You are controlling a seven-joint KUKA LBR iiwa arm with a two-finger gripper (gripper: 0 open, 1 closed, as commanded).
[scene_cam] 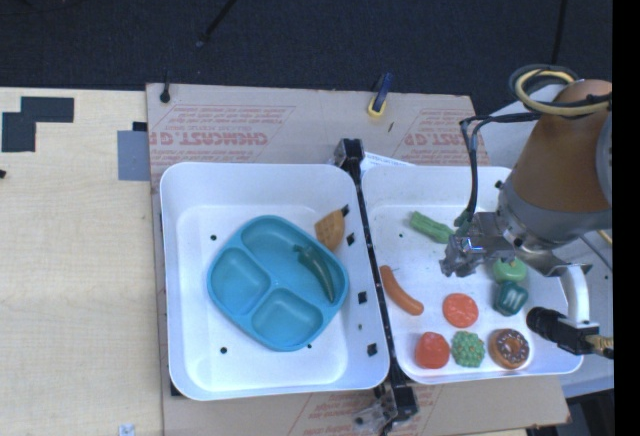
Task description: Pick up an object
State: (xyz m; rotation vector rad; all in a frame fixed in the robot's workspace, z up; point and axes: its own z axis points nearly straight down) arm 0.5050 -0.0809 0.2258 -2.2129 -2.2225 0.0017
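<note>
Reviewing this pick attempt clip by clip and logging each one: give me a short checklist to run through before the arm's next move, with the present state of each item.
1. Gripper positioned over the right bin: ok, it is above the bin's floor, between the green bean-like piece and the orange disc.
2. Object held between the fingers: cannot tell, the view is too small there.
3. Candidate targets nearby: ok, the orange sausage and the green-capped piece lie close.
4. Targets apart enough for a clean grasp: not ok in the front row, where the red piece, green knobbly piece and doughnut crowd together.
5. Left bin's blue tray away from the arm: ok.
</note>
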